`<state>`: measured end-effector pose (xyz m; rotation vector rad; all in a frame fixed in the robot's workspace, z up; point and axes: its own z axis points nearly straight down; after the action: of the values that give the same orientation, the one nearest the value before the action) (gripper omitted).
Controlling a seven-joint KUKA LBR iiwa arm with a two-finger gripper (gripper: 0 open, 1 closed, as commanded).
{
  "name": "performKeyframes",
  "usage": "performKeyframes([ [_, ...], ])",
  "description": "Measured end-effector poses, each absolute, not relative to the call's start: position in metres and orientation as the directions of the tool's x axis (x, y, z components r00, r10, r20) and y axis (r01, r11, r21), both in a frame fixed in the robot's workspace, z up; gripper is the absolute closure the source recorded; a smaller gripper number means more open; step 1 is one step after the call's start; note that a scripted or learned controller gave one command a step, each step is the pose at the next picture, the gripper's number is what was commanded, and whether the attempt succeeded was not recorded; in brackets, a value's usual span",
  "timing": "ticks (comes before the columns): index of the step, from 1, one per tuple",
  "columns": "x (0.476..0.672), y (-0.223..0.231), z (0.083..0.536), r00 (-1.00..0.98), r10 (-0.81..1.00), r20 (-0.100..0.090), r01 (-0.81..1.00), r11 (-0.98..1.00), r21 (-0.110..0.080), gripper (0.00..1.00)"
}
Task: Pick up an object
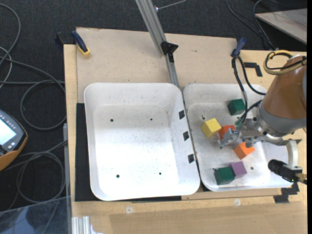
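The right bin (253, 94) holds several blocks. A yellow block (211, 127) lies near its middle, with a dark green block (236, 106) behind it. A small red-orange block (226, 130) sits right at the tip of my gripper (228, 139), which hangs low over the bin's middle. An orange block (243, 150) lies just right of the gripper, partly under the wrist. A purple block (238, 168) and a second green block (224, 174) rest side by side near the front rim.
The left bin (97, 99) stands beside the right one, divided by a shared rim with black clips (185, 135). A slanted metal pole (155, 26) rises behind the bins. Cables (239, 74) hang at the back right.
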<state>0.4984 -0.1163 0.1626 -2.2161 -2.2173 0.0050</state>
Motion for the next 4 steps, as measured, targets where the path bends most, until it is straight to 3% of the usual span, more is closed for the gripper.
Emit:
performKeyframes([
  [1,0.493,-0.107,0.104,-0.001,1.000,0.003,1.000,0.001,-0.008,0.00],
  [2,0.493,-0.106,0.099,0.000,1.000,0.002,1.000,0.000,-0.004,0.00],
  [3,0.494,-0.106,0.110,0.000,1.000,0.001,1.000,0.000,0.001,1.00],
  [4,0.489,-0.112,0.158,0.000,1.000,-0.002,1.000,0.000,0.005,1.00],
])
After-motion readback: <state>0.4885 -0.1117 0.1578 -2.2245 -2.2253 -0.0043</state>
